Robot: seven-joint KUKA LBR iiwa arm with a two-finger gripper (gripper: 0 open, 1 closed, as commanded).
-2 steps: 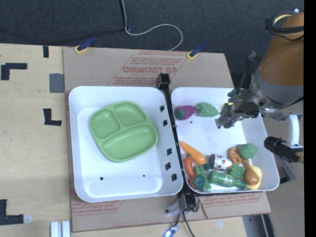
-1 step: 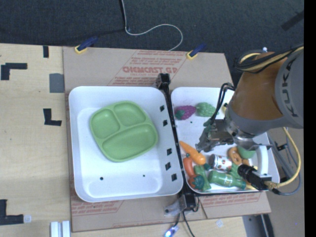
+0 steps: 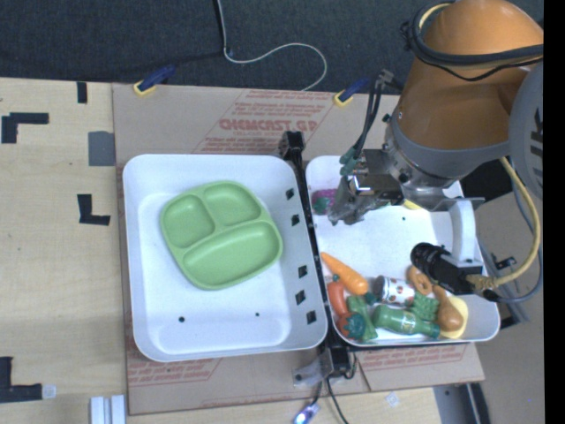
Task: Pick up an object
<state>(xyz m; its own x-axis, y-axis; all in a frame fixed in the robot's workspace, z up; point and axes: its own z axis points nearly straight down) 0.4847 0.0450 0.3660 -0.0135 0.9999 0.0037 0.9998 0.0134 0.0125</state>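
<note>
Hanging over the right bin, the grey arm with its orange band comes in from the right and carries the gripper low above the bin's upper left corner, just beside the black divider between the two bins; the dark fingers point down and to the left, but from where I stand I cannot tell whether they are apart or together, and I see nothing held between them; right at their tips, close against the bin's left wall, lies a small purplish object, partly hidden, too dim to name.

Most of the toys are bunched along the right bin's lower edge, well apart from the gripper; an orange carrot lies slantwise near the left wall; below it sit a red-orange piece, some green plastic vegetables and a small bottle-like thing with a white label; further right lies a brown and yellow piece, touching the green ones.

The left bin holds a green divided plate with three compartments, lying flat and turned a little askew, towards the bin's upper half; both bins rest on a sheet of brown cardboard with red print, and a thin white cable loops across the dark floor behind it.
</note>
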